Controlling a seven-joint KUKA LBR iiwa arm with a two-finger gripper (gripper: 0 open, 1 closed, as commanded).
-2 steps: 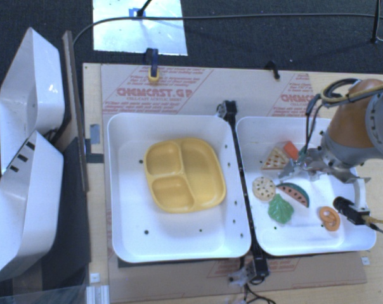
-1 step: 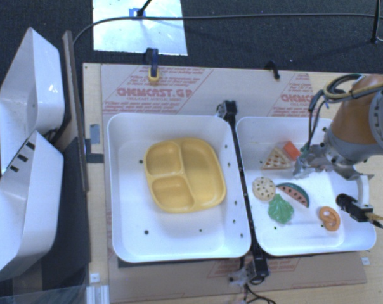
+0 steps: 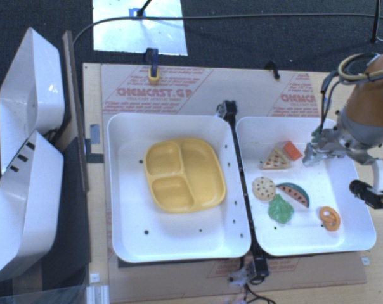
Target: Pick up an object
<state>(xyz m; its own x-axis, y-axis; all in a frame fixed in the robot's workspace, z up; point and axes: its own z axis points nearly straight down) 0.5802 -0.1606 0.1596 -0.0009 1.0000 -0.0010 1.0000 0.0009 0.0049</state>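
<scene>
Several toy foods lie in the right bin point(image 3: 353, 236): a pizza slice point(image 3: 276, 160), a small orange block point(image 3: 292, 150), a round cookie point(image 3: 263, 188), a watermelon slice point(image 3: 295, 194), a green leafy piece point(image 3: 281, 209) and an orange pretzel point(image 3: 330, 218). My gripper point(image 3: 313, 154) hangs over the upper right part of that bin, just right of the orange block and pizza slice. Nothing shows in its grasp. The grey and orange arm point(image 3: 369, 109) comes in from the right.
The left bin point(image 3: 131, 233) holds a yellow divided plate point(image 3: 184, 174). A black clamp bar point(image 3: 239, 170) runs between the two bins. White containers point(image 3: 26, 170) stand at the far left, off the bench. A black fitting point(image 3: 369, 194) juts over the right bin's right rim.
</scene>
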